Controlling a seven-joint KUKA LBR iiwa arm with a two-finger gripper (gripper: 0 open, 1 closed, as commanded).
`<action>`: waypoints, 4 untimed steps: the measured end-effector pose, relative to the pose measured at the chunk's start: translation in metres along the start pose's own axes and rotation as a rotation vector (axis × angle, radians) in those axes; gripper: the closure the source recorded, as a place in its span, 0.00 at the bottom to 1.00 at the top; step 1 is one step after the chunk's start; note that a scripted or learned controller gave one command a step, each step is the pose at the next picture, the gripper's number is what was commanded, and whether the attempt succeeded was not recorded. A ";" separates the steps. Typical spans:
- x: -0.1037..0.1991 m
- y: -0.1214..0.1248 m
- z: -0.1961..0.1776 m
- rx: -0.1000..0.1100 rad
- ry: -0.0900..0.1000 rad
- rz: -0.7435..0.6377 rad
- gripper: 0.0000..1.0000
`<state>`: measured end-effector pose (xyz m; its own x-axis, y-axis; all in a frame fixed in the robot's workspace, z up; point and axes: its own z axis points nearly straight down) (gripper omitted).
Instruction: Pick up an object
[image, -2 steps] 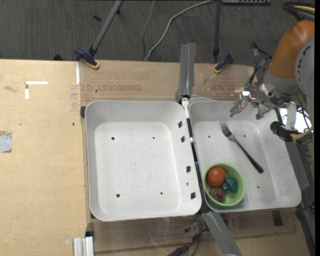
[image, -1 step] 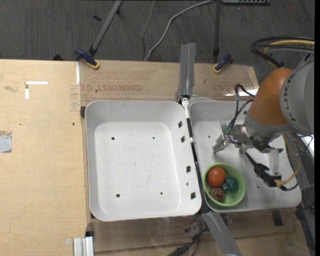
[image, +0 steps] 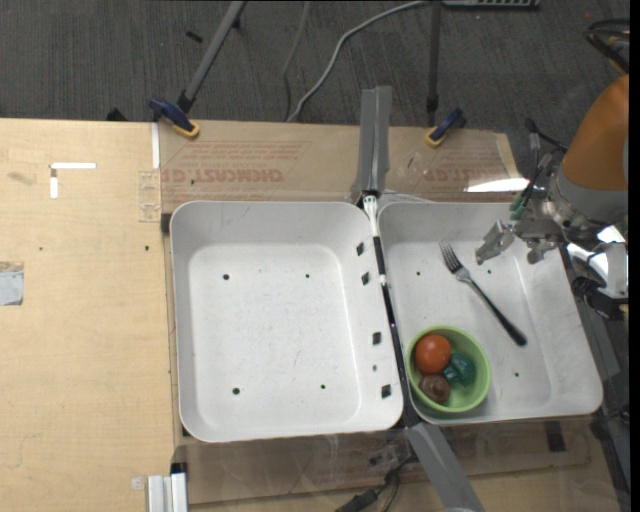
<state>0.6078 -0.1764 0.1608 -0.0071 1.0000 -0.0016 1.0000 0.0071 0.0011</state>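
In the right bin (image: 545, 385) a fork (image: 485, 297) with a dark handle lies at a slant, tines toward the back left. A green bowl (image: 447, 406) sits at the bin's front left corner. Inside the bowl are a red ball (image: 432, 352), a brown piece (image: 434, 386) and a teal piece (image: 461, 370). My gripper (image: 515, 247) hovers over the back right of this bin, just right of the fork's tines. It is open, with nothing between its fingers. The orange band of the arm shows at the upper right.
The left bin (image: 183, 300) stands beside the right one, their walls meeting at a clipped seam (image: 380, 280). Two blue and yellow clamps (image: 175, 116) (image: 444, 126) hold the cardboard behind the bins. Bare wooden bench lies to the left.
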 end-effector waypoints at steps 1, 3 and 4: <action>-0.015 -0.132 0.070 0.005 0.003 0.021 0.00; 0.081 -0.063 0.069 0.004 0.002 -0.027 0.00; 0.039 0.002 -0.006 0.000 0.000 -0.082 0.00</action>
<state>0.6096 -0.1371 0.1669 -0.0885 0.9961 -0.0017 0.9961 0.0885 0.0011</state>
